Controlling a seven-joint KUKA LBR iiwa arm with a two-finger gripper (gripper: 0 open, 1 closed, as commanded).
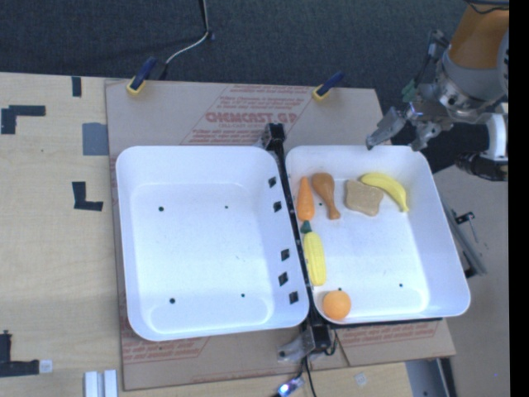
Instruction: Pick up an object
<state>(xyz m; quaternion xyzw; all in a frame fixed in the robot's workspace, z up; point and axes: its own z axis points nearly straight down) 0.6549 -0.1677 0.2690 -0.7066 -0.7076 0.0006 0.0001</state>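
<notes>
Your bench carries two shallow white bins, side by side on a cardboard sheet [248,114].

Left bin [132,222]: bare white floor, nothing but small dark dots on it.

Right bin [430,263], six items, all in its left and upper parts:
- Carrot [305,198]: lies lengthwise against the divider between the bins, near the top.
- Drumstick [326,193]: brown, just beside the carrot on its right, running almost parallel to it.
- Bread [363,198]: tan slice, right of the drumstick, near the bin's upper edge.
- Banana [387,188]: yellow, curved, touching the bread's upper right side.
- Corn [314,258]: yellow cob, below the carrot, along the divider.
- Orange [336,305]: round, in the lower left corner, just below the corn.

Any of these six may serve as your pick; all rest on the bin floor, none lifted.

Arm [479,31]: grey with an orange band, enters from the upper right.

Gripper [395,132]: you see it above the right bin's upper edge, outside the rim, well apart from the banana, which is the nearest item. Its fingers stand spread, with nothing between them.

Fittings: two blue-and-yellow clamps [141,74] hold the cardboard's top edge; a black cable [201,7] runs off behind it.
</notes>
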